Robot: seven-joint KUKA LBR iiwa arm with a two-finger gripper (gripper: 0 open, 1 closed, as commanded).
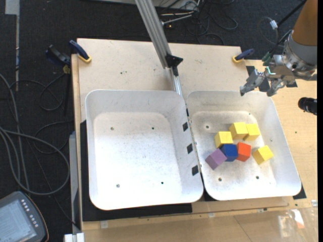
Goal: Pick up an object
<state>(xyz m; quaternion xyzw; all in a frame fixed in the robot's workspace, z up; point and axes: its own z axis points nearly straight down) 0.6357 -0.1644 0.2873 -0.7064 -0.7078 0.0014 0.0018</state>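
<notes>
Several small blocks cluster in the right bin [285, 161]: three yellow blocks [239, 130] in a row, a fourth yellow block [262, 155] to the right, and a blue block [229, 151], an orange block [244, 151] and a purple block [216, 159] in front. My gripper [259, 86] hangs above the bin's far right corner, well up and back from the blocks. Its fingers stand apart, open, with nothing between them.
The left bin [136, 145] sits beside the right one, with black tabs along the shared wall. A slanted metal bar [151, 24] ends at the bins' far edge. Clamps [81, 52] grip the board's back corners. A pendant [17, 221] lies at the lower left.
</notes>
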